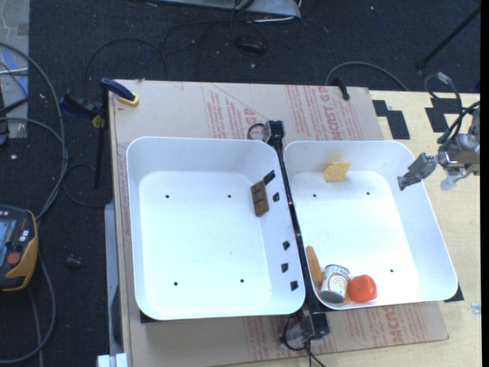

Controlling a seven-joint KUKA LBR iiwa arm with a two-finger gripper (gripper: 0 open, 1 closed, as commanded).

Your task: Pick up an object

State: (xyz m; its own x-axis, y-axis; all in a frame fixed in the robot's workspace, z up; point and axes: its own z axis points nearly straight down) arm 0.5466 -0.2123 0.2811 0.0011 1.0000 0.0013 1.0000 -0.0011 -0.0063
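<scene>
The right bin (428,228) holds a yellow chunk (336,171) near its far wall. At its near left corner lie an orange carrot-like stick (313,262), a small tin can (334,281) and a red tomato-like ball (363,287), close together. A brown chocolate-like bar (260,199) leans by the right wall of the left bin (153,205). My gripper (422,171) hangs over the right bin's far right rim, well apart from every object, with nothing visibly in it.
A black divider clamp (276,132) and black clips run between the two bins. Cables and a yellow-handled clamp (122,92) lie beyond the bench's far left corner. A handheld pendant (15,247) sits on the floor at left.
</scene>
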